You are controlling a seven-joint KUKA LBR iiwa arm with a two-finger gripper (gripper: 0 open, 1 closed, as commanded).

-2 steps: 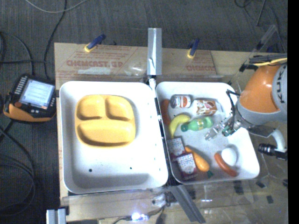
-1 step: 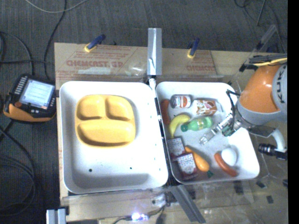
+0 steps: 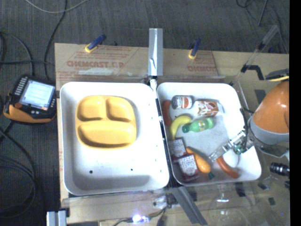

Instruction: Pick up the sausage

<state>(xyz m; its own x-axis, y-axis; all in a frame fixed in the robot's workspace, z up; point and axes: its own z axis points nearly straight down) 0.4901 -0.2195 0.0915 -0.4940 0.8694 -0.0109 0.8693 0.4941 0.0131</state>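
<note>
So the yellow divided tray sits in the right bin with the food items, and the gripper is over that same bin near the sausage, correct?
Not quite. The camera view shows the yellow divided tray alone in the left bin. The rest holds: the food items lie in the right bin, and the gripper is over it, near the sausage.

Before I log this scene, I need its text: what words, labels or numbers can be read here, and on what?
"CHEMCAST" plus further letters I can't make out: red print on the board behind the left bin.
More red print on the board behind the right bin: too blurred.
Can label: too blurred.
Packets: too small.
Pendant screen: too small.
</note>
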